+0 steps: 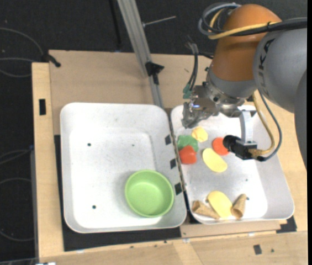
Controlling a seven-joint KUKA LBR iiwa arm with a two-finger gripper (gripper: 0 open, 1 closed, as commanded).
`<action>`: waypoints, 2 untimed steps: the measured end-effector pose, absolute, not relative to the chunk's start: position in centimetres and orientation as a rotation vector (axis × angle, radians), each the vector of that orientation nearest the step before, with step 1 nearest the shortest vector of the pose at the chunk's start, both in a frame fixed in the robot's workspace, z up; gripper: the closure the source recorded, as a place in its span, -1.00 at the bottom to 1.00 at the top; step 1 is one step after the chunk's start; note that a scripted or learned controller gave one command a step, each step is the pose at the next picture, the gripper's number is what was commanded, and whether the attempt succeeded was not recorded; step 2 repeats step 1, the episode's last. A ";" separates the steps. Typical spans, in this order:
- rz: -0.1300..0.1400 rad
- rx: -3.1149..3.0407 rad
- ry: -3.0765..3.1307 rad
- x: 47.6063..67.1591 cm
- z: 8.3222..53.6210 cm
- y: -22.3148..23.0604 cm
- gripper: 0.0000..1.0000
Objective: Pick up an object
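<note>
My gripper (191,118) hangs over the far left corner of the right bin (274,195), just above a small yellow piece (200,134). Nothing shows between its fingers. Below it lie a green piece (187,142) and a red-orange piece (188,156) against the bin's left wall. A yellow oval (215,160) and a red piece (219,145) lie mid-bin. Near the front wall sit a yellow lump (220,202) and two tan cones (203,208), (238,206).
The left bin (89,131) holds a green bowl (148,193) at its front right. A metal pole (136,37) slants up from between the bins at the back. A black cable fitting (238,147) hangs off the arm over the right bin.
</note>
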State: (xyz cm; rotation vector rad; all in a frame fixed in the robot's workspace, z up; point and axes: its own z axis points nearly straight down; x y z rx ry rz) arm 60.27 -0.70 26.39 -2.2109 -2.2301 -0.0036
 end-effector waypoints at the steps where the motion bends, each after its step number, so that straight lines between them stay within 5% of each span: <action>1: 0.001 -2.213 -2.229 58.4 25.5 4.4 1.00; 2: 0.001 -2.213 -2.229 58.4 25.5 4.4 1.00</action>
